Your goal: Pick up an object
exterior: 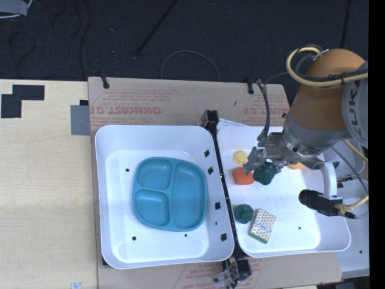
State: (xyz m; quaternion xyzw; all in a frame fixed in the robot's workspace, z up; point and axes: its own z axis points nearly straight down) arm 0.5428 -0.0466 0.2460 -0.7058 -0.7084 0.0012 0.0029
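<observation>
Gripper [260, 161] low in the right bin [313, 236]; whether it is clenched or released cannot be told. A dark green lump [264, 174] sits right at its tip, contact unclear. Orange piece [243, 177] just to the tip's left, pale yellow piece [240, 157] just above that. Below the tip: green ball [243, 212] and patterned small box [263, 226], apart from it. Left bin [114, 143] holds a blue divided plate [169, 194], well away across the divider.

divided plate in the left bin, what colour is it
Turquoise blue, plain; the camera view shows the divided plate best.
</observation>
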